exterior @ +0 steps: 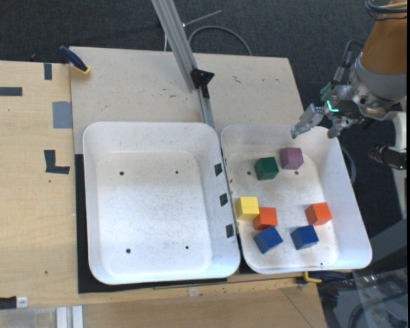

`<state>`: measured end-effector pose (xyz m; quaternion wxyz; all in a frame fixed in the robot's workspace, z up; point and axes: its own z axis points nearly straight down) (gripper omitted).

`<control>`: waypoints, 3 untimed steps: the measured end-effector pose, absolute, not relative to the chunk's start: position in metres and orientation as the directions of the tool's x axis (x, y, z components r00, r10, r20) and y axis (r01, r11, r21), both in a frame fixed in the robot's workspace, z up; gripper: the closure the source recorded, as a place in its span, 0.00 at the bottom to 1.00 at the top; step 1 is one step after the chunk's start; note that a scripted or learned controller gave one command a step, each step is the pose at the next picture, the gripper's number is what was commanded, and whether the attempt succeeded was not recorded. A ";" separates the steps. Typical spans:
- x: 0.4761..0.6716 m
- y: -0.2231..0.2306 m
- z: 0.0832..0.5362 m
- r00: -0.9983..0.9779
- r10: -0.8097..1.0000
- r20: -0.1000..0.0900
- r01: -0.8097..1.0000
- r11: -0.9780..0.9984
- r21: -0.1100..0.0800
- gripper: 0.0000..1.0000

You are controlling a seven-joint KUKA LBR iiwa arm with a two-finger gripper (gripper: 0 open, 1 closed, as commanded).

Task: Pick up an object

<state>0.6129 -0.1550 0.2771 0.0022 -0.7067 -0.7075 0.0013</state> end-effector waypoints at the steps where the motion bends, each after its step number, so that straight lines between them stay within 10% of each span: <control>1: 0.614 -0.155 0.279 -0.002 1.000 0.000 1.000 0.002 -0.001 0.00; 3: 0.602 -0.156 0.181 -0.001 1.000 0.000 1.000 0.001 -0.007 0.00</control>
